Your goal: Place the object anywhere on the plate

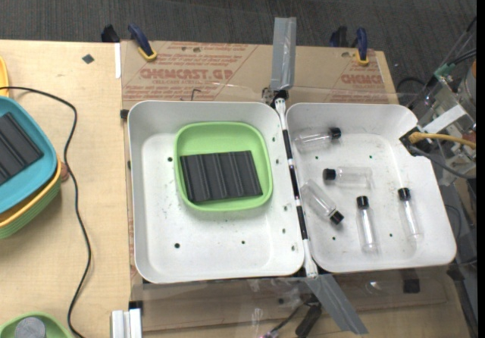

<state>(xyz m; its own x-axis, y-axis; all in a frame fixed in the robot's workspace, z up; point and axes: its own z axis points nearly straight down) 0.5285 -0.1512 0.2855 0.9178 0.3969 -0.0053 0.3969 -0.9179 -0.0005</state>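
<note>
A green square plate with a black ribbed pad on it sits in the left white bin. Several clear vials with black caps lie loose in the right white bin: one near the back, one in the middle, one slanted by the left wall, and two upright in the picture toward the front. Neither the arm nor its gripper appears in the camera view.
A cardboard sheet held by clamps lies behind the bins. Stacked teal and yellow trays and a black cable are on the wooden bench at left. Cables and hardware crowd the right bin's far right corner.
</note>
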